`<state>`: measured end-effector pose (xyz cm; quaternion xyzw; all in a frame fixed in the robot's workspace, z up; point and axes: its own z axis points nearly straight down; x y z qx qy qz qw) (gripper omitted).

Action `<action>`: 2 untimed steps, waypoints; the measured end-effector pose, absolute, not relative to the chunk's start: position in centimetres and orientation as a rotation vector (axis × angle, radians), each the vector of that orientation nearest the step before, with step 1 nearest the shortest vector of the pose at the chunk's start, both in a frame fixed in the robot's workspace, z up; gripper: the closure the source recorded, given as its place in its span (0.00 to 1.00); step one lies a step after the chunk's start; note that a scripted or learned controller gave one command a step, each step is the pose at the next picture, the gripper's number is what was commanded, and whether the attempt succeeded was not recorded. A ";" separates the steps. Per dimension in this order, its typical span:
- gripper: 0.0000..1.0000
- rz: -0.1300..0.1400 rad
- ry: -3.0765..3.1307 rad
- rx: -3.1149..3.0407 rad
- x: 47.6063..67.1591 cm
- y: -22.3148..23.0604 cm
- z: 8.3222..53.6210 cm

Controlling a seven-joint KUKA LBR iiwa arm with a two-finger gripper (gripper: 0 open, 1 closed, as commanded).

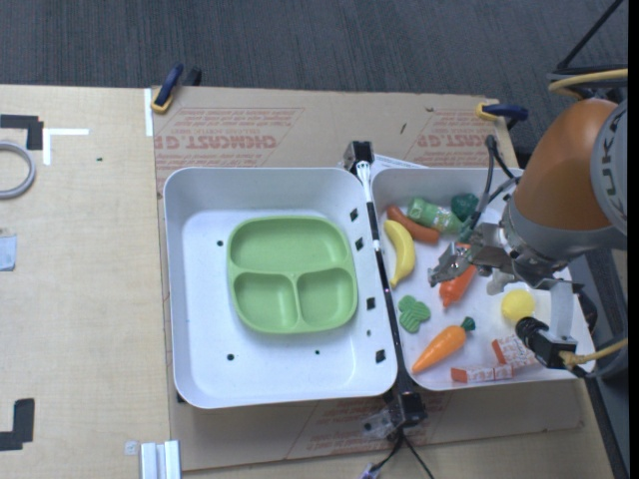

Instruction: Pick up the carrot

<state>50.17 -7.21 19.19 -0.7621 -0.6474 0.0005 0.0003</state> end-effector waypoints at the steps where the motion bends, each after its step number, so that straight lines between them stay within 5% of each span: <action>1: 0.00 0.000 -2.301 -2.139 47.8 -6.4 19.2; 2: 0.00 0.000 -2.246 -2.195 47.8 -9.5 9.3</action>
